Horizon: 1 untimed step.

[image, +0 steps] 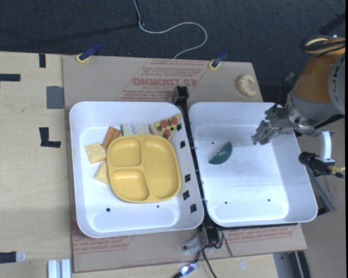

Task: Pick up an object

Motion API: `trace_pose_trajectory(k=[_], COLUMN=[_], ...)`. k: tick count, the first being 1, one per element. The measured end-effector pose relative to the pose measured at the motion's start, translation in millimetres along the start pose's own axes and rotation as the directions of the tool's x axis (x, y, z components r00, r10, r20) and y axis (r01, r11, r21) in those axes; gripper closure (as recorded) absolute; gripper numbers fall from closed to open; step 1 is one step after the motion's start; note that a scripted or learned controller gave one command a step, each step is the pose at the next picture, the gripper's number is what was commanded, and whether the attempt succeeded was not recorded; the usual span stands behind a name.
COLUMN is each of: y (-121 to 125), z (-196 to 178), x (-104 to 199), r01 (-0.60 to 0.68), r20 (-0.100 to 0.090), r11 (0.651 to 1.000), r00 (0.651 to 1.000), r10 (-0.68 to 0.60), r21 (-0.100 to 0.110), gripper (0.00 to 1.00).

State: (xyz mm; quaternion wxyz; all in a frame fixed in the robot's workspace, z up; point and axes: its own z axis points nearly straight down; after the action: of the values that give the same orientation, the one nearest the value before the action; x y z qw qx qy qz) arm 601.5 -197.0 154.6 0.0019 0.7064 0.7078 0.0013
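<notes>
tool (261, 136) right of centre over right bin (290, 207), finger state can't tell | teal object (221, 153) just left of it, on bin floor | pick not done, descent and grasp left

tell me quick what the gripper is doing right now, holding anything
Gripper: over the right bin, apart from the green object; nothing shows between its fingers, and whether it is open or closed cannot be told.
</notes>
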Motion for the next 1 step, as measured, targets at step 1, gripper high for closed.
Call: trace_pose_trajectory(k=[1], y=[0.4], z=[-43.2], x=[4.3], r01=[0.0], r20=[0.0], r11=[1.0], r00=[1.0], r10=[0.0], r21=[0.001], gripper=[1.0])
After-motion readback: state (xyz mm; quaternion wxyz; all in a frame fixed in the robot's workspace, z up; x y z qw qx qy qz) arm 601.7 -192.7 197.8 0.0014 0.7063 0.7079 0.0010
